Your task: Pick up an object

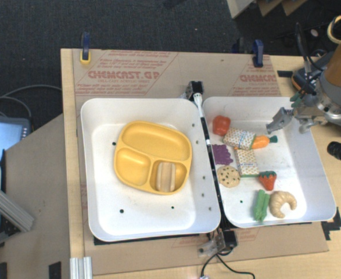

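The worktop [129,68] carries two white bins side by side.

Left bin [94,173], centre-left of the frame: holds one yellow tray [150,141] with three compartments. A pale oblong piece [165,176] lies in the tray's lower-right compartment.

Right bin [315,179], centre-right of the frame: holds the loose items.
- Red tomato [221,125], upper left of the bin.
- Patterned packet [239,138], just beside the tomato.
- Carrot [262,142], touching the packet's right end.
- Purple piece [221,153], against the bin's left wall.
- Second packet [247,161], below the first.
- Cookie [229,176], below the purple piece.
- Strawberry [267,180], right of the cookie.
- Green pod [261,205], lower part of the bin.
- Croissant [283,203], touching the pod's right side.

The hand [286,118] sits at the upper right of the frame, over the right bin's upper right corner, above and right of the carrot. Whether its fingers are spread or pressed together cannot be told. No item is seen between them.
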`<control>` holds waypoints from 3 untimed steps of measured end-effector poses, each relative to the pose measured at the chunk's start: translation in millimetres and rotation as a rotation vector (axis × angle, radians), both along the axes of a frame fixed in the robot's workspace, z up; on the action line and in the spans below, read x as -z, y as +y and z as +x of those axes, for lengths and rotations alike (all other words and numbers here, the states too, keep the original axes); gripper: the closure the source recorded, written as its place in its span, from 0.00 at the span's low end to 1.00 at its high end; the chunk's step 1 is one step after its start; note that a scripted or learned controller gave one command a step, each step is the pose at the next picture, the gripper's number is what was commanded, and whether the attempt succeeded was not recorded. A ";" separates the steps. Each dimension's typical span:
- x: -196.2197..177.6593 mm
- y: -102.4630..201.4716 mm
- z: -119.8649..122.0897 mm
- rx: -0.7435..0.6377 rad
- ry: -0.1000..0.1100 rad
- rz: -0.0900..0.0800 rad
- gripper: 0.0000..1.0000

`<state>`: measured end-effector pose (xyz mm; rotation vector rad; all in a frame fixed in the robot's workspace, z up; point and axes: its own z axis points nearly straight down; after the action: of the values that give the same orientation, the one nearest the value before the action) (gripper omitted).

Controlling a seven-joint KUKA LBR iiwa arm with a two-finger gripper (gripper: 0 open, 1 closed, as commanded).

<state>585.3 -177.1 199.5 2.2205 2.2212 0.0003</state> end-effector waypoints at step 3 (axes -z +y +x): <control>114.1 84.1 12.0 0.002 0.002 0.000 0.00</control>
<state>597.3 -93.0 85.4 2.2241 2.2198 -0.0023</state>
